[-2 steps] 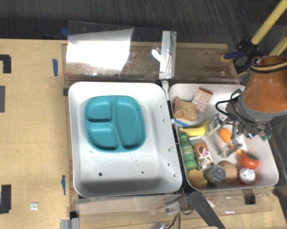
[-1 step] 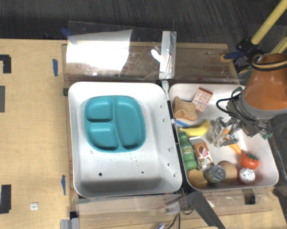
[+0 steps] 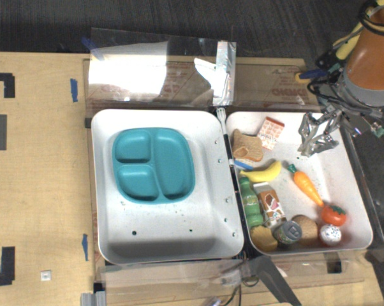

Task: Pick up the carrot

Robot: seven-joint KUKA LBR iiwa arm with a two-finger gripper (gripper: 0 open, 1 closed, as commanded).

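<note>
The carrot (image 3: 305, 185), orange with a small green top, lies at a slant in the right bin (image 3: 356, 190), its green end toward the upper left. My gripper (image 3: 314, 143) hangs over the upper right part of that bin, up and a little right of the carrot's green end. Its metal fingers (image 3: 307, 136) stand slightly apart with nothing between them.
In the right bin also lie a banana (image 3: 263, 171), a bread piece (image 3: 247, 146), a small red and white carton (image 3: 270, 132), a green bottle (image 3: 249, 201), a tomato (image 3: 333, 215) and several other toy foods along the front. A teal divided plate (image 3: 154, 164) sits in the left bin (image 3: 205, 225).
</note>
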